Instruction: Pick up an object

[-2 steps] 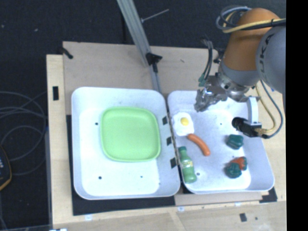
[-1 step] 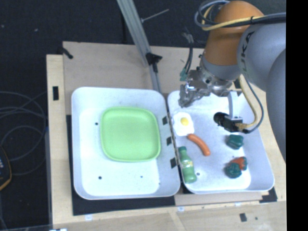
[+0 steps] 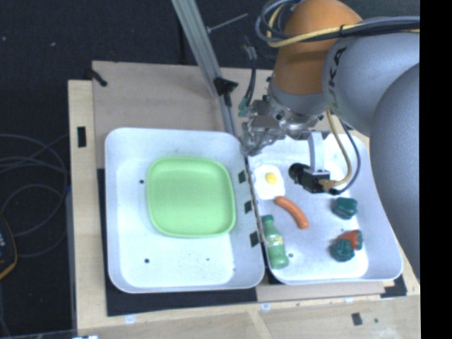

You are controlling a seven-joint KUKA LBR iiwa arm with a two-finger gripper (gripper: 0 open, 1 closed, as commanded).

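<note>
Starting at your left, the left bin [image 3: 127, 260] is carrying a green plate [image 3: 191, 196], lying flat and well apart from anything the arm is reaching toward. Along the wall where the two bins meet, a green bottle [image 3: 274, 242] is lying in the right bin [image 3: 381, 260], pressed close to that wall; you are risking a finger landing on the rim if the program goes for it. Just above it a fried egg toy [image 3: 269, 181] is sitting flat, and a flat thing like that is likely to slip out of a pinch. Beside it an orange sausage [image 3: 292, 212] is resting at a slant, so it could roll away under a descending finger. The gripper [image 3: 256, 140] is hanging over the top corner of the right bin, near the dividing wall, and you cannot tell how it is set because the wrist is hiding it. Nothing is showing in its grasp. Further right, a teal piece [image 3: 345, 207] and a red and teal piece [image 3: 346, 246] are lying near the far wall, well apart from the gripper.
</note>
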